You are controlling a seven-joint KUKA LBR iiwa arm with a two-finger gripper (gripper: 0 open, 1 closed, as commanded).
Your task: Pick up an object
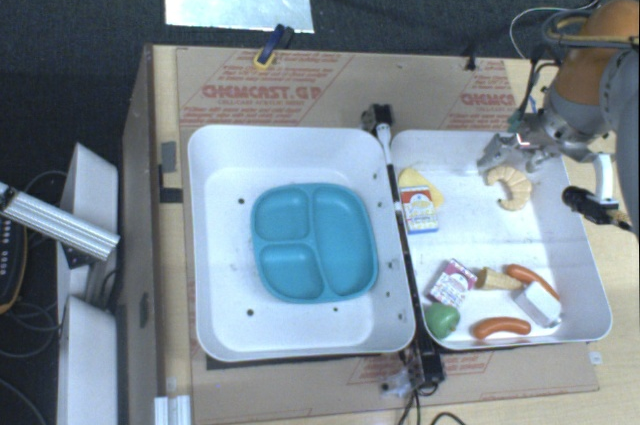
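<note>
My gripper hovers at the far end of the right bin, its fingers spread open just above a tan croissant. The croissant lies on the bin floor, touching or nearly touching the fingertips, and nothing is held between them. The grey arm with its orange band comes in from the upper right.
The right bin also holds a yellow and white carton, a pink box, a green piece, two sausages, a white block and a small cone. A blue divided plate lies in the left bin.
</note>
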